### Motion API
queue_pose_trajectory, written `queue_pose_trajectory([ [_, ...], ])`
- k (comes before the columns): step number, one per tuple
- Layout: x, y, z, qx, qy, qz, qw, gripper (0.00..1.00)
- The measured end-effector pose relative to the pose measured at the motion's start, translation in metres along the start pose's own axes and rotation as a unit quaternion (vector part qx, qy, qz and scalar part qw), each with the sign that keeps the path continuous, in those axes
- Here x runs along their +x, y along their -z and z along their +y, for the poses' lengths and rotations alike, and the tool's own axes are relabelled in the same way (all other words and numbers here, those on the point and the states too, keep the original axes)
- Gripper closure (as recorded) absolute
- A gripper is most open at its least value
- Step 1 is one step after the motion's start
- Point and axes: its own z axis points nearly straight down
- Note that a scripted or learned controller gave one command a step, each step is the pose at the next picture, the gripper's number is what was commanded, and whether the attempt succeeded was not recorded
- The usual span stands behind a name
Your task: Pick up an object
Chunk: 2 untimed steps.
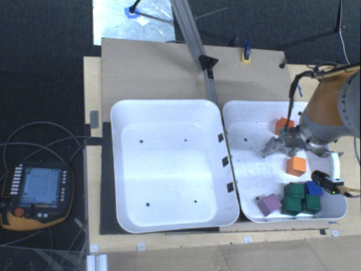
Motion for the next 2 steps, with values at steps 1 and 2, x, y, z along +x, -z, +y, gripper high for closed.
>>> queue_pose_trajectory([
  [1,0.0,0.012,0.001,-0.002,0.001,0.0,1.0,1.0],
  [2,0.002,0.077,0.004,-0.004,0.001,-0.001,1.0,1.0],
])
